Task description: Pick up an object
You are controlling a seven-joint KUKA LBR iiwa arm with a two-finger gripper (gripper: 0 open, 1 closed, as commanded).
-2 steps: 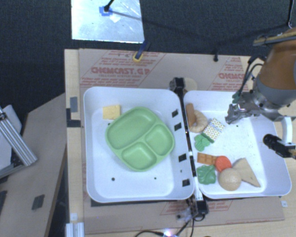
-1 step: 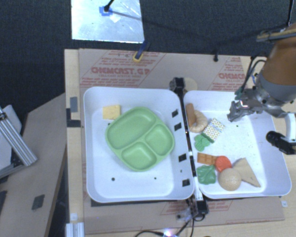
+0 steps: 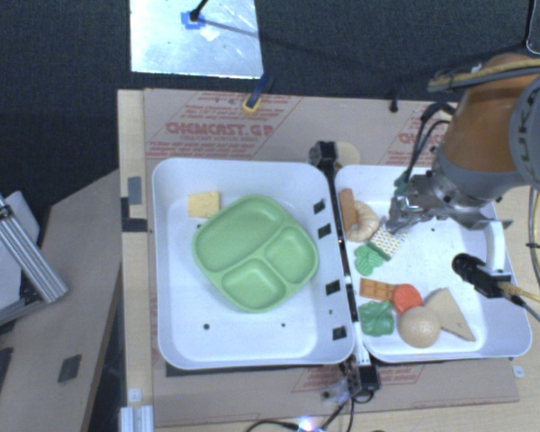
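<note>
My gripper (image 3: 399, 216) hangs low over the upper left part of the right bin (image 3: 504, 336). Just under its tip lies a small pale checkered piece (image 3: 389, 243), touching or nearly touching it. I cannot make out whether that piece is held. Left of the gripper a brown sausage shape (image 3: 346, 209) and a tan pastry (image 3: 366, 222) lie against the bin's left wall. Below the checkered piece sits a green leafy piece (image 3: 370, 260).
Along the right bin's front lie an orange cracker (image 3: 376, 289), a red ball (image 3: 407, 296), a second green piece (image 3: 375, 319), a beige ball (image 3: 419, 328) and a tan wedge (image 3: 454, 313). The left bin (image 3: 175, 327) holds a green divided plate (image 3: 255, 252) and a yellow block (image 3: 203, 204).
</note>
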